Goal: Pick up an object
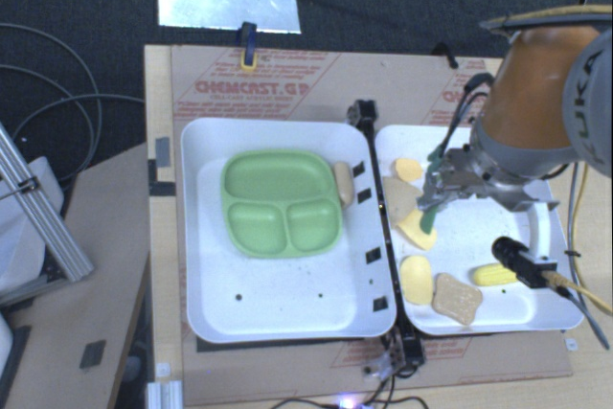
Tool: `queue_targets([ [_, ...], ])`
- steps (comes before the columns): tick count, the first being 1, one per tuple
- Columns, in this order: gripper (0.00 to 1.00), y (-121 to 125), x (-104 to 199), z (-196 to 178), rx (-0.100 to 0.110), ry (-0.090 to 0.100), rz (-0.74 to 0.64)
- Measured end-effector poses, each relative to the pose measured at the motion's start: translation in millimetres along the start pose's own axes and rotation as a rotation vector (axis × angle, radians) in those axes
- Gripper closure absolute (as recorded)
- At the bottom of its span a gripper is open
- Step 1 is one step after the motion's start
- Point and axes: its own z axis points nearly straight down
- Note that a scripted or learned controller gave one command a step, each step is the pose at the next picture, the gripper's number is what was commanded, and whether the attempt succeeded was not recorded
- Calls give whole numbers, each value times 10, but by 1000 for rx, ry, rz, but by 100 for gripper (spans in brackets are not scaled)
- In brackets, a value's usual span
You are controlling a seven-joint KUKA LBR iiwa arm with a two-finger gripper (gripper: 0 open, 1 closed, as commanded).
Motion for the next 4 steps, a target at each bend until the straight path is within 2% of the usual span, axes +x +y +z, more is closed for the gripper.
queue_targets([
  [1, 100, -39, 163, 225, -1, 1, -4],
  [2, 100, 71, 476, 573, -7, -12, 0],
  [3, 100, 69, 588, 519, -19, -17, 17],
  [4, 0, 48, 688, 549, -8, -5, 7],
])
